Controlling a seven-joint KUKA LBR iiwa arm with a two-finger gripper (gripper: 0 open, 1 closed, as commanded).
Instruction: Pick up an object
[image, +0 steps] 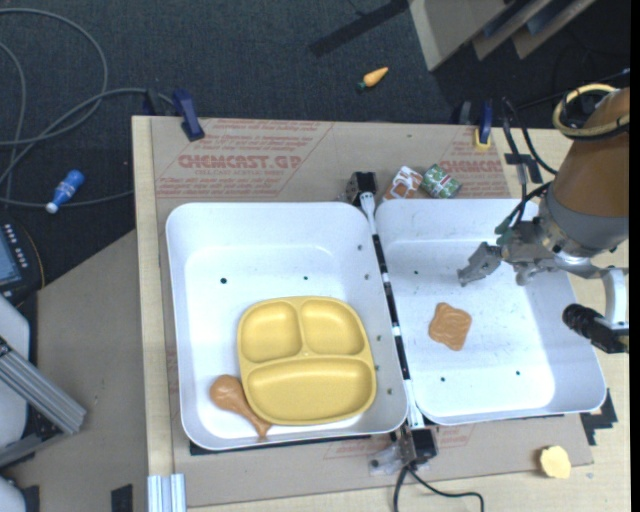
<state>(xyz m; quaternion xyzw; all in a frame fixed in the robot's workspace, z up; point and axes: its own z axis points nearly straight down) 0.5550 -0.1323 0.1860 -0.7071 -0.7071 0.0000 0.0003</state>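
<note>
Seemingly unladen end effector (480, 268), brown piece (450, 326) mid-bin, apart.

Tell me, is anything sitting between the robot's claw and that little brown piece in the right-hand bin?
Nothing visible does. The gripper hangs over the upper part of the right bin, and the brown piece lies below and slightly left of it in the picture, alone on bare white floor. The yellow divided plate and drumstick are in the left bin.

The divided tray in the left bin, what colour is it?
Yellow all over; the camera view shows the tray from above.
</note>
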